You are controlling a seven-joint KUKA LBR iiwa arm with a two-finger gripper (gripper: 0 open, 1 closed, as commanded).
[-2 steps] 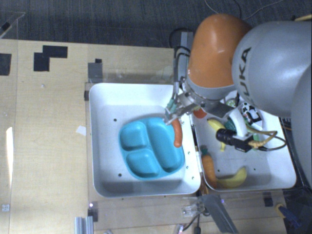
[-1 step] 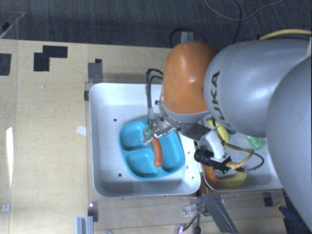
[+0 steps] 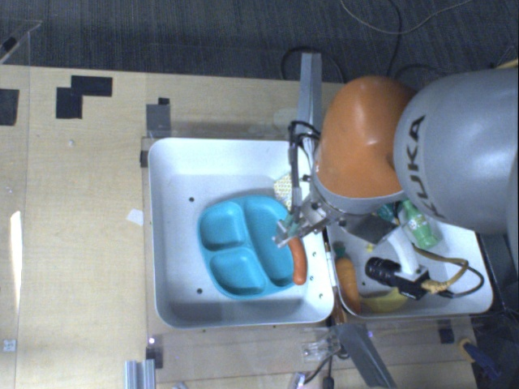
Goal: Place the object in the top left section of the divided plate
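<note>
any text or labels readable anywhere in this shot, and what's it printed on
"UKA": black letters on the grey arm casing, reading sideways; it looks like the brand name with its first letter cut off.
The green bottle in the right bin may carry a label, but it is too small and blurred to read.
No text can be read on the blue divided plate, the left bin or the bench.

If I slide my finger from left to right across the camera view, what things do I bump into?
Black tape marks → left white bin → blue divided plate → orange sausage-shaped object → yellow banana-like object → green bottle.
</note>
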